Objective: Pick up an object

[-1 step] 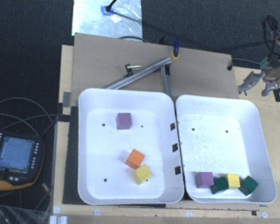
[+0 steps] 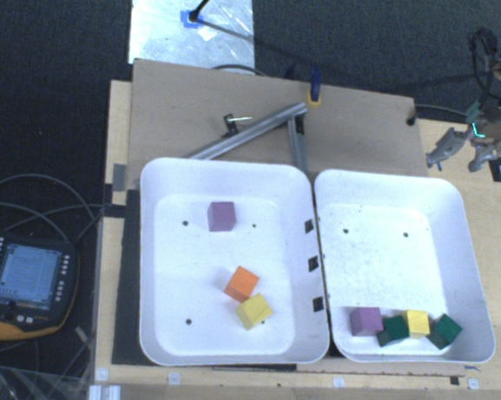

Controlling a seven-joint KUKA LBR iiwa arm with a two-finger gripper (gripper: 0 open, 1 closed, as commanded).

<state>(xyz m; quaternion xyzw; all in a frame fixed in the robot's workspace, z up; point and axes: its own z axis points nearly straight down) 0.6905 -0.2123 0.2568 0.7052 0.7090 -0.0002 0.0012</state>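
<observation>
The gripper (image 2: 464, 151) hangs past the right bin's (image 2: 471, 224) far corner, fingers spread, holding nothing. That bin's far half lies bare; four cubes (image 2: 405, 325) crowd its near wall. Three cubes (image 2: 241, 283) sit well apart in the left bin (image 2: 154, 256).

The arm enters at the upper right, well above and behind the right bin's (image 2: 460, 200) far right corner, over the bare worktop (image 2: 361, 130) rather than over either bin. Just its wrist end is in frame, a grey, cluttered head with cables trailing up behind it. The pincer (image 2: 464, 155) hangs below that head, pointing down and to the left toward the right bin's far rim. Its two fingers are spread apart, one (image 2: 441, 149) nearer the bin's middle, with nothing between them.
</observation>
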